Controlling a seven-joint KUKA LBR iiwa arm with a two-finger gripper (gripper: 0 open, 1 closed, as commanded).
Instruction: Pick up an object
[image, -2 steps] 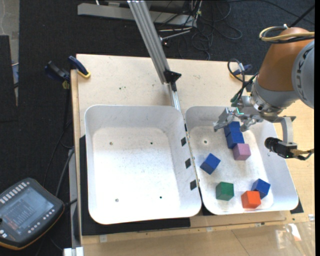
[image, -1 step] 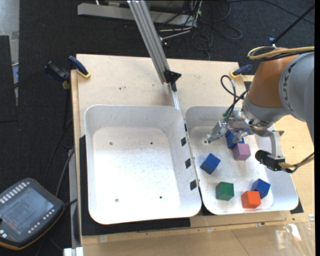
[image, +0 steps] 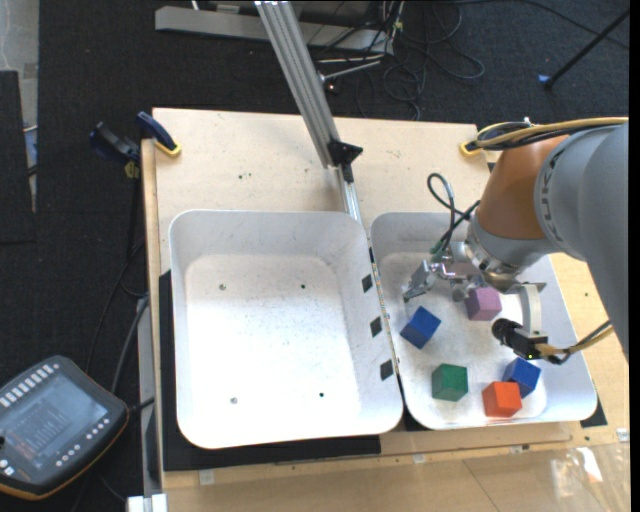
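Note:
Several small blocks lie in the right bin (image: 565, 400). A blue block (image: 421, 327) sits near its middle, a green block (image: 450, 381) and an orange block (image: 502, 398) near the front, and a second blue block (image: 522, 375) beside the orange one. A pale purple block (image: 483, 302) lies just under the wrist. My gripper (image: 443, 279) hangs low over the right bin's centre, above and between the first blue block and the purple block. The purple block is right next to the gripper's right side; I cannot tell if they touch.
The left bin (image: 190, 330) stands beside the right one, sharing a middle wall (image: 380, 330). A slanted metal pole (image: 305, 85) comes down to the bins' far junction. A black cable (image: 520, 338) trails off the wrist over the right bin.

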